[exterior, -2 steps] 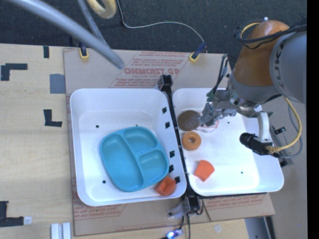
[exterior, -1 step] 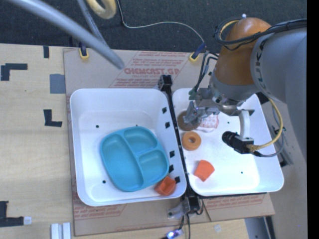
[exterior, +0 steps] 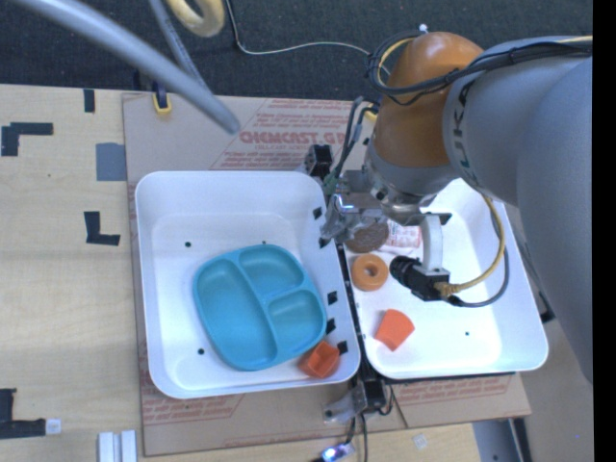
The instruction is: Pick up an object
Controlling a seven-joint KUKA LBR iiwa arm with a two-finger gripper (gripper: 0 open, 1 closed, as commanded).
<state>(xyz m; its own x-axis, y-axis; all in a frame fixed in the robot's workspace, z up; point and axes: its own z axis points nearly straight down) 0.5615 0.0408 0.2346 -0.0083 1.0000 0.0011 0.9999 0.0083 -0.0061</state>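
The camera view is showing the arm [exterior: 500,114] reaching in from the right and hanging over the far part of the right bin [exterior: 525,340], its orange band [exterior: 423,94] sitting above the wrist. The gripper [exterior: 361,224] is pointing down near the divide between the two bins, but the wrist and its cabling are hiding it, so I cannot tell its state or whether anything is sitting in it. Just below the gripper a ring [exterior: 369,273], orange and doughnut-like, is lying in the right bin, close to the left wall. Nearer the camera in the same bin an orange-red cup [exterior: 394,328] is lying tilted, apart from the ring. The left bin [exterior: 164,258] is carrying a blue plate [exterior: 258,304] with three compartments, lying flat at its middle. An orange block [exterior: 320,359] is sitting at the left bin's near right corner, just beside the plate's rim. Both bins are resting on a cardboard sheet [exterior: 279,128] on the tabletop [exterior: 58,287].
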